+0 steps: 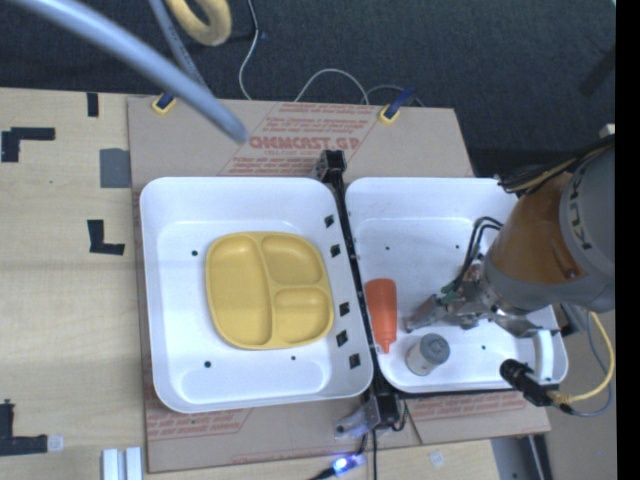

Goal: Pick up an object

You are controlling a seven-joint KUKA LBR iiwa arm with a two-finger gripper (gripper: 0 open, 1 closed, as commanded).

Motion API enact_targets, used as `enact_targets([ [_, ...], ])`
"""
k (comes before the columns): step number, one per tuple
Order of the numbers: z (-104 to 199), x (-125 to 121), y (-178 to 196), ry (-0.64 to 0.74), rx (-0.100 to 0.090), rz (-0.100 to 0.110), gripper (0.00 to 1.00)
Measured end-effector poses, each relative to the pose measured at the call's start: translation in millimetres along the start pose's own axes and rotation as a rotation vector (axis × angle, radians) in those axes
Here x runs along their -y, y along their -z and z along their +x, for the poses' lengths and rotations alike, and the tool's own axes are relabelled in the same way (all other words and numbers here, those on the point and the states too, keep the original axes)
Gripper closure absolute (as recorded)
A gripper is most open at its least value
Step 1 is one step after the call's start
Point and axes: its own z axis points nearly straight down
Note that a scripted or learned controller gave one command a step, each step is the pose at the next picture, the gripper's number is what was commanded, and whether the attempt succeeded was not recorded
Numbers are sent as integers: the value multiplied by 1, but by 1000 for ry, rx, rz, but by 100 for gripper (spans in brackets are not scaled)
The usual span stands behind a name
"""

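Note:
An orange carrot-shaped object [380,312] lies in the right bin [420,208] against its left wall. A small grey round object [431,353] sits near that bin's front edge. My gripper [418,318] is low inside the right bin, just right of the orange object and just above the grey one. It points left, with the grey arm and its orange band [535,233] behind it. I see nothing held in it.
The left bin [165,268] holds a yellow divided plate [268,289] at its middle. A black divider [342,268] runs between the two bins. Cables [560,393] trail at the right bin's front right corner.

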Motion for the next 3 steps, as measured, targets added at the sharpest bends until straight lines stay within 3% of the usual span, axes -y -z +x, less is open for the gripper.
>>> enact_targets([
  [1,0,-1,13,0,1,-3,100],
  [3,-5,12,105,0,0,-4,100],
])
